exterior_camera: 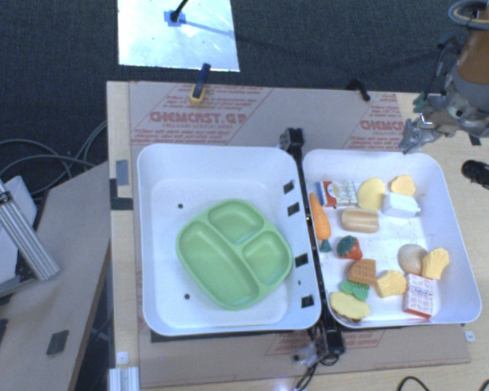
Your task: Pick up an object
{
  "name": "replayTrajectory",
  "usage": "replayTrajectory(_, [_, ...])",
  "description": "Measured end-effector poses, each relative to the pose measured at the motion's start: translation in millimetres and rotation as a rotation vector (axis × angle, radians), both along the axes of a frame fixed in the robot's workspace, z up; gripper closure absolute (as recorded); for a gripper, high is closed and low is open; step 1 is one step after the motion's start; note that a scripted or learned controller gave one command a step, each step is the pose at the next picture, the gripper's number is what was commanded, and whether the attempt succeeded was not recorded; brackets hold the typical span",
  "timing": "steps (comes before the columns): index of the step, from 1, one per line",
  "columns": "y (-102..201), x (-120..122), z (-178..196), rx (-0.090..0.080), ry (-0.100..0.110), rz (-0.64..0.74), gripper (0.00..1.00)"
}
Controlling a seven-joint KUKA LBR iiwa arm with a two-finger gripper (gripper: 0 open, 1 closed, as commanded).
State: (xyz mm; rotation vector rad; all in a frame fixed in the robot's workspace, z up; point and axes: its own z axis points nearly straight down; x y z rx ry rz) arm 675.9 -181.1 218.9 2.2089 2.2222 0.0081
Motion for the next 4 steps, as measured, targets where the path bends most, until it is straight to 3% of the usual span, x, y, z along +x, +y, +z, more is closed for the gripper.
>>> replayTrajectory(1, [0.2,1.0,6.5,0.001,0.005,0.0,1.0])
replayTrajectory(4, [156.2,-43.9,15.1,0.004,0.01,0.003,1.0])
